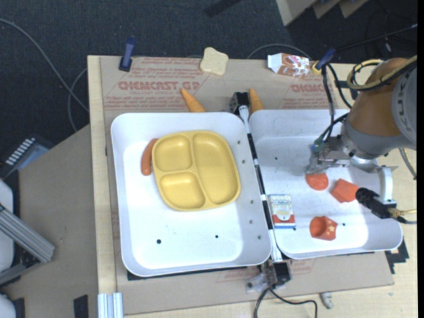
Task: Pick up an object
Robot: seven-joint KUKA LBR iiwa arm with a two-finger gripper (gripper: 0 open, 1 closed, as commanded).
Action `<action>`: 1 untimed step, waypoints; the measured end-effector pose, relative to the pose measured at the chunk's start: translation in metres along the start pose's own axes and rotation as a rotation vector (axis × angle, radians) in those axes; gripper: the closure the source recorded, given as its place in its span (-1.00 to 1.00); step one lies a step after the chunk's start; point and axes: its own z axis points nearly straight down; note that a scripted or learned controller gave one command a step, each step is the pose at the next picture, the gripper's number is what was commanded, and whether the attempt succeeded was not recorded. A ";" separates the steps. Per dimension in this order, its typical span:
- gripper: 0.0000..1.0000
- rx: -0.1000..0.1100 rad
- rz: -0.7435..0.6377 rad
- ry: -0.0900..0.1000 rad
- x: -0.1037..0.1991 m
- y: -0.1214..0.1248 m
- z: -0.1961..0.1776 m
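My gripper point(319, 166) reaches down into the right bin point(285, 138), directly over a red round piece point(318, 181) that lies at its tip. An orange wedge-shaped piece point(344, 191) lies just right of that one. A red pepper-like toy point(323, 228) rests near the bin's front edge. A small carton with a red label point(281, 211) lies against the bin's left wall. Nothing is visibly held between the fingers.
The left bin point(132, 197) holds a yellow divided plate point(196, 169) and a hot dog toy point(146, 158) beside it. Behind the bins lie a bread slice point(213, 61), a carrot point(192, 101), a crumpled wrapper point(289, 63) and a blue clip point(126, 53).
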 end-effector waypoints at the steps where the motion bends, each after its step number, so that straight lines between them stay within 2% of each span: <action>1: -1.00 0.001 0.000 0.000 0.000 0.000 0.000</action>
